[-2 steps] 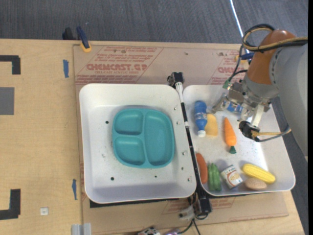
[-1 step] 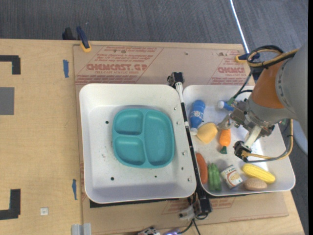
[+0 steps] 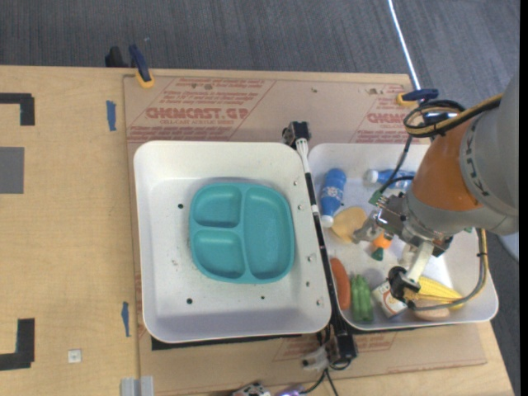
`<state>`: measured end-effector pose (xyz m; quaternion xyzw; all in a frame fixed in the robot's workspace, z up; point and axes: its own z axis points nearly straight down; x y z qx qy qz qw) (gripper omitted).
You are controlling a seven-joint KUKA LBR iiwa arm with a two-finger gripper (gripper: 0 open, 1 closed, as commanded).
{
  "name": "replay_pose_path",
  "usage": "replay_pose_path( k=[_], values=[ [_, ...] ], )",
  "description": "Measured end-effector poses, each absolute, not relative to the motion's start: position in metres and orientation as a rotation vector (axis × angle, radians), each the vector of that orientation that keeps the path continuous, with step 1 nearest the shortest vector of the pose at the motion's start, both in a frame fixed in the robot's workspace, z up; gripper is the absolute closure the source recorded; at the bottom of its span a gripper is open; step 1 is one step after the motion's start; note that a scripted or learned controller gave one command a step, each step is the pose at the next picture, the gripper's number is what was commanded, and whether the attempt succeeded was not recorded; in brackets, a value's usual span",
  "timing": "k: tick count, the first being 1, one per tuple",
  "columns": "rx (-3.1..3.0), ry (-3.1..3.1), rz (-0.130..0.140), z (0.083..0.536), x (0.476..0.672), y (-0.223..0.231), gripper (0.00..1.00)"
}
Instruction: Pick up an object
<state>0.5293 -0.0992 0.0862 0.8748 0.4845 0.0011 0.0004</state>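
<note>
Carrot, blue bottle, tan lump and green vegetable, candidates for picking, lie in the right bin. Low among them, by the tan lump, hangs the end effector; open or closed cannot be told. Nothing appears lifted yet. A teal plate sits in the left bin.

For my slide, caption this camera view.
Gripper over the crowded right bin; teal tray lies in the left bin.
</note>
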Motion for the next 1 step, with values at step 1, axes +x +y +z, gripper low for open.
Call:
replay_pose_path(
  k=[1],
  values=[
    [2.746,1.518,0.004,0.0967,0.5298,-0.1003,1.0]
  ],
)
